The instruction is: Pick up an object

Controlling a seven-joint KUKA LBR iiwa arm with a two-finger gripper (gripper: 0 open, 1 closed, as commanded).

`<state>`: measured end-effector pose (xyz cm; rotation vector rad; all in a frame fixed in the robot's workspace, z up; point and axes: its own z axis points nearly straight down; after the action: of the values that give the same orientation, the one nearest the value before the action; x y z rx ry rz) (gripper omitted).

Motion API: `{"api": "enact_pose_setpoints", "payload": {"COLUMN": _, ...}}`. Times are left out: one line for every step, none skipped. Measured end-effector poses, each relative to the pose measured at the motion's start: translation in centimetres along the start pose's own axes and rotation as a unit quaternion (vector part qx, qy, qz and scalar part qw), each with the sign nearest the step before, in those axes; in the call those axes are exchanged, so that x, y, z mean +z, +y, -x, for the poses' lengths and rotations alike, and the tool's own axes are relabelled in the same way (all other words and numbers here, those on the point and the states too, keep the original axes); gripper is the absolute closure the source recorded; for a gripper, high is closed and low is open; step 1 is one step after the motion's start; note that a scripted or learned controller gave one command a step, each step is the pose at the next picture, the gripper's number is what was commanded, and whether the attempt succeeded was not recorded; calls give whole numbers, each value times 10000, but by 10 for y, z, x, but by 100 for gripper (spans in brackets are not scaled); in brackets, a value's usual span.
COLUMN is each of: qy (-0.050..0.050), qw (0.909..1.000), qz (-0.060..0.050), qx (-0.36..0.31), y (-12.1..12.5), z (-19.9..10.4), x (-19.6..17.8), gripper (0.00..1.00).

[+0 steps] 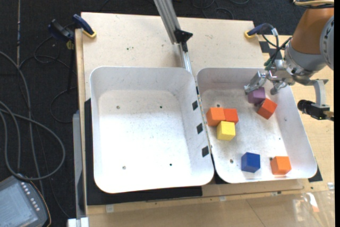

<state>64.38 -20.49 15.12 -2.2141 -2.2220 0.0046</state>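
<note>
Arm enters from the right over the right bin [297, 130]. Hand [264, 84] sits at the bin's upper right, fingers spread, with the purple block [257, 95] just below them; grasp not confirmed, cannot tell if it is gripped. Red-orange block [266, 108] touches the purple one. Orange pair [222, 115] and yellow block [226, 130] mid-bin; blue block [251, 162] and orange block [280, 165] near front edge. Left bin [101, 114] beside it on the table [133, 40].

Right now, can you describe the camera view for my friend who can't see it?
A robot arm reaches in from the right, its gripper right over a purple block in the right bin. That bin also has a red block, three orange blocks, a yellow block and a blue block. The left bin sits beside it.
</note>
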Motion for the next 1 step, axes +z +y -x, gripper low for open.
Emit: {"api": "enact_pose_setpoints", "payload": {"qy": -5, "qw": 10000, "qz": 6, "qx": 2, "y": -1, "z": -1, "x": 54, "gripper": 0}}
